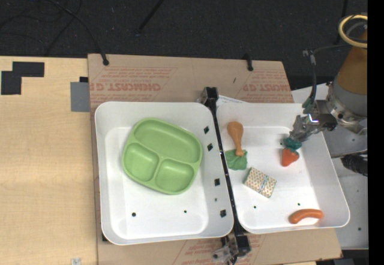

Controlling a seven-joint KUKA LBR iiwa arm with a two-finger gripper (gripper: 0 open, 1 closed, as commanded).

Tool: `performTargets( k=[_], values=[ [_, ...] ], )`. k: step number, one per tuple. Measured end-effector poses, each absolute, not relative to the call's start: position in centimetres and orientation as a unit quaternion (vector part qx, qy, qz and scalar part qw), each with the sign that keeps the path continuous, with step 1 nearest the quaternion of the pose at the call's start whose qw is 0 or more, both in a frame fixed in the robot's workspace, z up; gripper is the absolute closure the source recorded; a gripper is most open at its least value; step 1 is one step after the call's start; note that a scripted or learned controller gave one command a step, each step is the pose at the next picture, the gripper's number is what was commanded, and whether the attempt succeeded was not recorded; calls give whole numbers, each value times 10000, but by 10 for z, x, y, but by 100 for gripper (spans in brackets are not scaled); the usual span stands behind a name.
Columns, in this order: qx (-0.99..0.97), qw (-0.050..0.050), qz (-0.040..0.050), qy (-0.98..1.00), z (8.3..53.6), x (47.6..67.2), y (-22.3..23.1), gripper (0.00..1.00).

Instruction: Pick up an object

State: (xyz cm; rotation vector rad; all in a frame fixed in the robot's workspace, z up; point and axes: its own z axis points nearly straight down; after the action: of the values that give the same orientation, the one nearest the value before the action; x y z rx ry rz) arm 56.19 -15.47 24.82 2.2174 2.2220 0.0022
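Note:
In the right bin point(333, 193) lies a small red toy vegetable point(290, 158) with a teal leafy top, near the bin's right wall. My gripper point(298, 133) reaches in from the right, and its tip sits right at that teal top, just above the red body. The tip and the leaves overlap, so the grip is unclear. Further left are an orange toy drumstick point(235, 135) with a green scrap point(237, 161) at its lower end, a patterned beige block point(260, 182) and an orange sausage point(306, 216).
The left bin point(114, 216) holds a green divided plate point(162, 156). A black divider point(219, 162) runs between the two bins. Brown cardboard point(180, 81) lies behind them, and the arm's grey body point(354, 87) stands at the right.

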Motion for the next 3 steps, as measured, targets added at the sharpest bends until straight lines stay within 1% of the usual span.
performTargets(
  k=[1, 2, 3],
  values=[
    [7057, -20, -5, 7085, 236, 564, -106, 100],
    [7060, -25, -9, 7082, 228, 571, -63, 100],
    [7053, -22, -6, 7089, 220, 582, -3, 100]
  ],
)
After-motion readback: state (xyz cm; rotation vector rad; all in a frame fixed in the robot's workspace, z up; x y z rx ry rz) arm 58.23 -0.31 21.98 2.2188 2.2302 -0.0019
